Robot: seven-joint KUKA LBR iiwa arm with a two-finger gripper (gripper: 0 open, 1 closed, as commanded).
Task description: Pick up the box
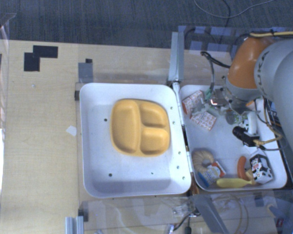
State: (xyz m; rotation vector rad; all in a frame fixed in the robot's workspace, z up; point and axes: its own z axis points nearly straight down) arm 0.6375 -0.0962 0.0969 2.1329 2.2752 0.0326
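Nothing grabbed yet: the gripper (228, 112) hovers at the right bin's (276, 182) far end, grip state unclear, the box (193, 102) lying just left of it.

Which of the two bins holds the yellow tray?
The left bin; its yellow divided tray lies alone, while the right bin holds small mixed items.

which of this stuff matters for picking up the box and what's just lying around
Belongs to the job:
- box, small, red and white, top left of the right bin
- second box just below it, similar print
- gripper, over the same corner

Just lying about:
- yellow sectioned tray in the left bin
- banana
- black and white patterned item
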